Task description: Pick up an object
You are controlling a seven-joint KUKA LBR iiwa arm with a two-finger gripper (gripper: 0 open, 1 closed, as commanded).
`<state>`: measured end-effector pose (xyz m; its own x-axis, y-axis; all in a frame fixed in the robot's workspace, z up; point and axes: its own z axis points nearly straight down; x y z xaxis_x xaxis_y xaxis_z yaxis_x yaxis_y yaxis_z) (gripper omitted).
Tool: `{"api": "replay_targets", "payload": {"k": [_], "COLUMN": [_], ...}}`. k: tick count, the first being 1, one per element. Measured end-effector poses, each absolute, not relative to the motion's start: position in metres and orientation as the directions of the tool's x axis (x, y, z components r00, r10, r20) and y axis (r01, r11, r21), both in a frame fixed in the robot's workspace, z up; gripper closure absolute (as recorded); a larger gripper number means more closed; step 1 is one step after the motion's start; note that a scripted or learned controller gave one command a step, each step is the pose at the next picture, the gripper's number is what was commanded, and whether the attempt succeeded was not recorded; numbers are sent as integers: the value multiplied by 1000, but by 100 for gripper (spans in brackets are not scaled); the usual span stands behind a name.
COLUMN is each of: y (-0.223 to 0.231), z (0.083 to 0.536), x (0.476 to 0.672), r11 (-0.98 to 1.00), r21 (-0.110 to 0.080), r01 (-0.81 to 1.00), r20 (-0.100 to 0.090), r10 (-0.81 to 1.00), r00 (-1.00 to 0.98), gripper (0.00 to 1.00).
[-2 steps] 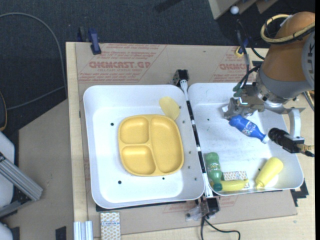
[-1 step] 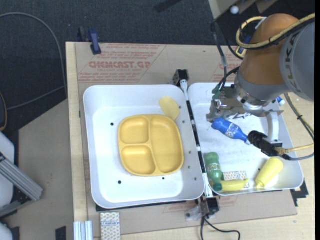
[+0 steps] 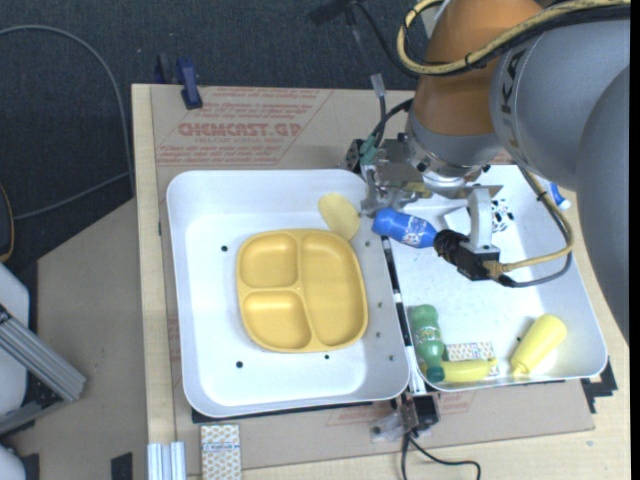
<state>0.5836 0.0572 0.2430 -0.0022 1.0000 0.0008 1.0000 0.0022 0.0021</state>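
My gripper point(image 3: 383, 190) hangs over the wall between the two bins, near their far end, under the orange-banded wrist. A blue bottle-shaped object point(image 3: 405, 229) with a white patch sits right below and to the right of it, touching or nearly touching it. A pale yellow rounded object point(image 3: 338, 214) lies just left of the gripper in the left bin point(image 3: 200, 268). The gripper's tip is hidden by its own body, and I cannot tell whether the blue object is between the fingers.
A yellow divided plate point(image 3: 300, 289) lies in the middle of the left bin. In the right bin point(image 3: 585, 338), near its front edge, lie a green bottle point(image 3: 426, 332), a yellow banana-like piece point(image 3: 465, 371), a small patterned card point(image 3: 470, 351) and a yellow bottle point(image 3: 538, 343). The arm's cable point(image 3: 520, 268) loops over the right bin.
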Motion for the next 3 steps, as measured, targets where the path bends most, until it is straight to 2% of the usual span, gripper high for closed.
{"api": "replay_targets", "payload": {"k": [1,2,3], "y": [23,23,-60], "z": [232,233,184], "x": [598,598,650], "r11": [-1,0,-2], "r21": [3,3,1], "r01": [1000,1000,1000], "r20": [-2,-1,-3], "r10": [1000,1000,1000], "r00": [1,0,2], "gripper": [100,0,0]}}
